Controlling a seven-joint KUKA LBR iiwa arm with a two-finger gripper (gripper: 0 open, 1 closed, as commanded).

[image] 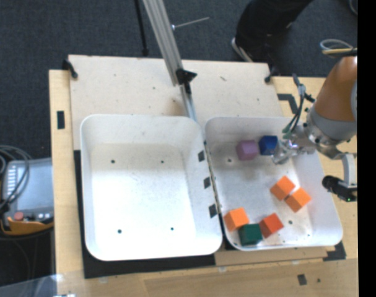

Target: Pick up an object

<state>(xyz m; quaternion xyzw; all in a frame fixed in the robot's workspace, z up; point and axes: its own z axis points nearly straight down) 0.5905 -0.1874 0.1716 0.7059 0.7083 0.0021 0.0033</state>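
Note:
The right bin (321, 231) holds a purple cube (248, 149) and a blue cube (268, 145) side by side near its back. Two orange cubes (290, 193) touch each other at mid right. Along the front lie an orange cube (237, 218), a dark green cube (251, 234) and a red-orange cube (271, 224). My gripper (285, 151) hangs low at the right of the blue cube, close to it or touching it. I see nothing held between its fingers.
The left bin (88, 129) sits beside the right one, sharing a middle wall. A slanted aluminium post (166, 36) rises behind the bins. A person's legs stand beyond the bench at the top right. Cables run beside the arm at right.

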